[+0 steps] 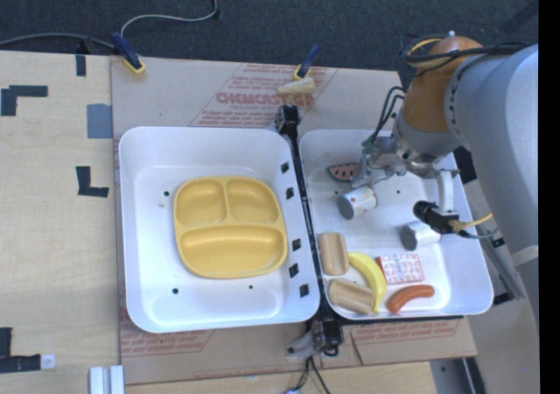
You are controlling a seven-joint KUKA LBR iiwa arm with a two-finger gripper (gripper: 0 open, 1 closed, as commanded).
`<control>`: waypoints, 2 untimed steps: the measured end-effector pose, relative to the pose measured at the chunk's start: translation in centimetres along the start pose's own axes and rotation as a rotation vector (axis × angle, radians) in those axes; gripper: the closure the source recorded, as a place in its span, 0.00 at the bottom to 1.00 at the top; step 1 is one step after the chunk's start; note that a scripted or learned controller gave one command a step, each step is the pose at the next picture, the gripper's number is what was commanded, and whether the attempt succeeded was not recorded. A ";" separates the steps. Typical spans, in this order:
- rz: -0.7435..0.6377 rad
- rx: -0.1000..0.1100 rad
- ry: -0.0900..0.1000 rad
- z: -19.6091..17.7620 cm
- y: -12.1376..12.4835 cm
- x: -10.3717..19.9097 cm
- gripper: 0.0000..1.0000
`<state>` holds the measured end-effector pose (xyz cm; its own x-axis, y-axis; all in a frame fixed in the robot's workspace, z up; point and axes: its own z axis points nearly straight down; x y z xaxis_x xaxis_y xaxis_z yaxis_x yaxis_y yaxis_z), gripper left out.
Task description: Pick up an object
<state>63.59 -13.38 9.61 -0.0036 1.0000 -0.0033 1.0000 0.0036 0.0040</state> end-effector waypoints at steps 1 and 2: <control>0.000 0.001 -0.001 0.0 0.0 0.0 0.00; -0.001 0.001 0.000 -0.9 0.0 0.0 1.00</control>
